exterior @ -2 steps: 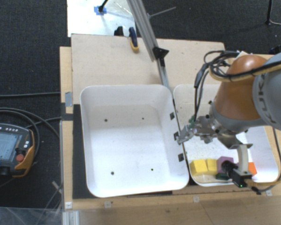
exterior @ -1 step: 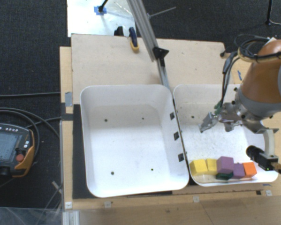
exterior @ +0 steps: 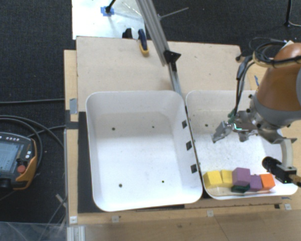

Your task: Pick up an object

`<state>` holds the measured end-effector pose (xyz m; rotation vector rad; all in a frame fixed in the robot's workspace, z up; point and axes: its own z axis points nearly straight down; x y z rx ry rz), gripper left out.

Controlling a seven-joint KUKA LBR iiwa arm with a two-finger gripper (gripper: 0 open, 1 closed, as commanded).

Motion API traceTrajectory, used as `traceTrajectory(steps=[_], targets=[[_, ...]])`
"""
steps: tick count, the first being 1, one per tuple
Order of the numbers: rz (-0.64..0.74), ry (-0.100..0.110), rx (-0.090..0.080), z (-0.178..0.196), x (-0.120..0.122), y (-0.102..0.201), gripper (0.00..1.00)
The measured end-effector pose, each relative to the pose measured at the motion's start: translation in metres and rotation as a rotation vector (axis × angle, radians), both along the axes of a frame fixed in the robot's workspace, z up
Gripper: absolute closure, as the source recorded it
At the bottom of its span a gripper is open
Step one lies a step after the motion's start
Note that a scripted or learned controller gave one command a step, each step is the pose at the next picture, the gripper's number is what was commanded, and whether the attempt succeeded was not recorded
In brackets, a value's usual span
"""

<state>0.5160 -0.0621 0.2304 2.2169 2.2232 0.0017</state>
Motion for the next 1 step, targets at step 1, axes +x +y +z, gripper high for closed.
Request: traceTrajectory(steps=[1], targets=[[-0.009,-0.001,-0.004,-0.0003,-0.0018,-0.0754,0.0]])
